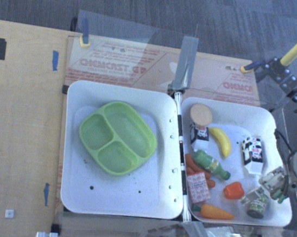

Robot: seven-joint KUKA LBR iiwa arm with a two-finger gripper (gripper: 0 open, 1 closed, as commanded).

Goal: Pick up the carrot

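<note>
The carrot (216,212) is orange and tapered. It lies flat along the front wall of the right bin (272,119), pointing right. My gripper (274,185) hovers at that bin's right edge, up and to the right of the carrot and well apart from it. It sits just above a small dark can (257,205). Nothing shows in its grasp.
Around the carrot the right bin holds a red packet (198,188), a red pepper (233,190), a green bottle (211,163), a banana (221,141), two cow-print cartons (253,152) and a round bun (200,115). A green divided plate (117,137) lies in the left bin (73,187).
</note>
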